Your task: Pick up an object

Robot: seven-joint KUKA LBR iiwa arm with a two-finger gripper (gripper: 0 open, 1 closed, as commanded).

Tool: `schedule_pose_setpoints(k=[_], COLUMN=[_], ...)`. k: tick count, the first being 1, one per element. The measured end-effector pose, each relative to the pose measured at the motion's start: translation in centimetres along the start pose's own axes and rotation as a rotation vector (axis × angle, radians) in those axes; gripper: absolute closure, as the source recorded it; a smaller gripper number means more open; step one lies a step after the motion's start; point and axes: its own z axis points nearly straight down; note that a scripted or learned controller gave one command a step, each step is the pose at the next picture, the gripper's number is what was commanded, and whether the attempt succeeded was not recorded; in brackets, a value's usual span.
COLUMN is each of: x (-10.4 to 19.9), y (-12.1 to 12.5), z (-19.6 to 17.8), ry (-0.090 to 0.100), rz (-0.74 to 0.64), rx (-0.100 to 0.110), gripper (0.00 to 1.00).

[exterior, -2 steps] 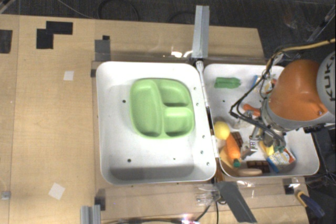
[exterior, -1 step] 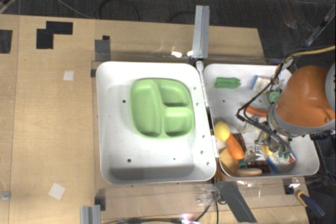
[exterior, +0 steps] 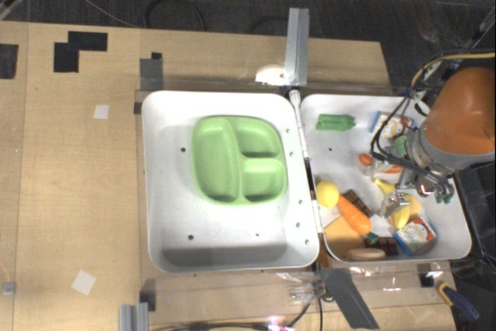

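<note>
— Where is the arm [exterior: 457, 120]?

— It reaches in from the right and hangs over the right-hand bin [exterior: 341, 155], its orange band above the bin's right side. The gripper [exterior: 403, 194] points down into the clutter there, just above a yellow piece [exterior: 404, 215].

— Is it holding anything?

— I cannot tell. Cables and the wrist hide the tip, and nothing is plainly clamped in it.

— What could it pick up?

— The right-hand bin is full of toy food. A yellow lemon [exterior: 328, 194] lies near the left wall, touching an orange carrot [exterior: 355, 216] that slants toward the front. A dark brown bar [exterior: 358, 200] sits just behind the carrot. A green flat piece [exterior: 335, 122] lies alone near the back wall. A small red-and-white packet [exterior: 416, 235] rests at the front right corner, and a tan sausage-like piece [exterior: 364, 253] lies against the front wall. Near the gripper there are small orange and yellow bits too jumbled to name.

— And the other bin?

— The left-hand bin [exterior: 167, 167] bears a light green divided tray [exterior: 236, 159], lying flat near the middle, with one long compartment and two smaller ones.

— The two bins?

— Side by side, touching along a metal divider [exterior: 297, 50] on the wooden bench [exterior: 70, 190].
</note>
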Motion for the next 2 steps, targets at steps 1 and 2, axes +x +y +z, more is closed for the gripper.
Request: schedule_pose_setpoints(k=[1, 2], x=[2.4, -2.2], y=[5.1, -3.9], z=[-0.1, -0.9], ry=[-0.003, 0.003], rz=[0.081, 0.007], rx=[-0.001, 0.001], gripper=[0.00, 0.00])
